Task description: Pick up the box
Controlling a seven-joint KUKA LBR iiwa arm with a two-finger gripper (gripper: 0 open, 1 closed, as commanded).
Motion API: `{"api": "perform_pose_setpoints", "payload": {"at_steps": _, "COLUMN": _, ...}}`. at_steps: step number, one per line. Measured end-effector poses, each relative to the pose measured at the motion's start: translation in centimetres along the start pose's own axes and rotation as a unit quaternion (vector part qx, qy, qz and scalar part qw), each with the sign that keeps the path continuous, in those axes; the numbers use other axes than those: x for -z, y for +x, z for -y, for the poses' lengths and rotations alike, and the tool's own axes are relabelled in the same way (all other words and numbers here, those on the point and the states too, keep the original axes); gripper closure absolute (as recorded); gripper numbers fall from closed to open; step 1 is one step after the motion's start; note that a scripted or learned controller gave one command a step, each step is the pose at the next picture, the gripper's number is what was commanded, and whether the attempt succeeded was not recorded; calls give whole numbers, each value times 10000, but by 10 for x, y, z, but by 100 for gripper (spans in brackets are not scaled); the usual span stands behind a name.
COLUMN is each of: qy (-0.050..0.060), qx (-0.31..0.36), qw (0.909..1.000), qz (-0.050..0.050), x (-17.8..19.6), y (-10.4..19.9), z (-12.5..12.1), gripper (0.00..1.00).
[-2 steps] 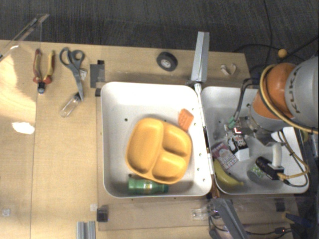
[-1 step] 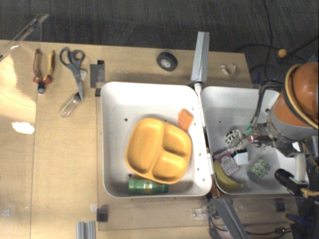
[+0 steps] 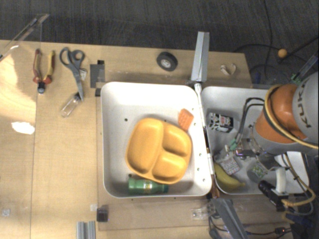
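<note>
1. The arm (image 3: 286, 116), grey with an orange band, reaches in from the right and hangs over the right bin (image 3: 224, 94), covering much of it.
2. The pincer (image 3: 238, 151) sits low in the right bin, just left of the arm's wrist, among cables and small metal parts. I cannot tell how it is set — the view is too cluttered there to make it out — and I see nothing plainly caught in it.
3. The box (image 3: 221, 122), small, dark and white, lies flat in the right bin near the bin's left wall, above the pincer and apart from it.
4. A yellow banana (image 3: 227, 177) lies in the lower left corner of the right bin, below the pincer.
5. In the left bin (image 3: 117, 98) a big yellow compartment tray (image 3: 159, 150) lies upside down, taking up the middle and lower right.
6. An orange block (image 3: 185, 118) rests at the tray's upper right edge, close to the wall between the bins.
7. A green bottle (image 3: 147, 185) lies on its side along the left bin's lower wall, partly under the tray.
8. On the bench (image 3: 50, 173) to the upper left lie pliers (image 3: 43, 69) with red handles and scissors (image 3: 75, 66) — both well apart from the bins. A roll of black tape (image 3: 167, 60) lies above the left bin.
</note>
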State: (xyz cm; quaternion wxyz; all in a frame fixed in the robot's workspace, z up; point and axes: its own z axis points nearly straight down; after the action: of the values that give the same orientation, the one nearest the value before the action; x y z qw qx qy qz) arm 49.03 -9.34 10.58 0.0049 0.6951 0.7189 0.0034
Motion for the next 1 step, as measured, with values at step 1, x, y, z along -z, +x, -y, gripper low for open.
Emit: {"api": "perform_pose_setpoints", "payload": {"at_steps": 1, "qy": 4, "qx": 19, "qw": 10000, "qz": -10, "x": 9, "y": 2, "z": -1, "gripper": 100}}
